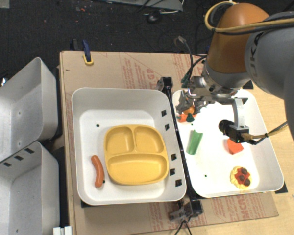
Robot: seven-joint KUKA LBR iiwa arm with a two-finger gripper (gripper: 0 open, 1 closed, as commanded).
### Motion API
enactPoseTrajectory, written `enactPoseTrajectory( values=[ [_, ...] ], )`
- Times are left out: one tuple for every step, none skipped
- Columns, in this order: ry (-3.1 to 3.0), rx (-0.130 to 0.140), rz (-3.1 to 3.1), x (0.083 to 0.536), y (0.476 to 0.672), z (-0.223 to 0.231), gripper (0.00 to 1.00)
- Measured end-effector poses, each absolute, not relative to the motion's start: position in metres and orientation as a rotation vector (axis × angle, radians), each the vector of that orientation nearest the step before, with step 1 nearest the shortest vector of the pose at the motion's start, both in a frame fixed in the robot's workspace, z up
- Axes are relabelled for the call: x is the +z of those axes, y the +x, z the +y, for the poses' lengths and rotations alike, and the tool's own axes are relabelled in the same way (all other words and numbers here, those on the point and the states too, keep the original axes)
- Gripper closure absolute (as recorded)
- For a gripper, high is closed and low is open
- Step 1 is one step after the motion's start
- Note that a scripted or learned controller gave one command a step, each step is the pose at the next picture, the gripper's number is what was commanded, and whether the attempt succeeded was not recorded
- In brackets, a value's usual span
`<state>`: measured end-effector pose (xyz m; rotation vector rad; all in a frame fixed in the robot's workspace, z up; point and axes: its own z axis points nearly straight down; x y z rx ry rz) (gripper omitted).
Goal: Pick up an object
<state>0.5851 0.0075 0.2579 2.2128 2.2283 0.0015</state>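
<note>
Small orange object [187, 115]: orange with a green bit, far left corner of the right bin [264, 131], partly covered by the gripper
Gripper [190, 106]: directly over that object; finger state cannot be told, wrist hides it
Green piece [194, 142]: near, just beside
Left bin [83, 131]: yellow tray [135, 154], sausage [98, 171]

The arm [255, 38] runs off the right edge. Its wrist hides part of a small orange-and-green object [187, 115], too small to identify.
</note>
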Motion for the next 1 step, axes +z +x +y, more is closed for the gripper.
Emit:
enactPoseTrajectory(
  values=[
    [2.212,0.002,2.23,0.2387,0.6062,0.0617,1.0]
  ],
)
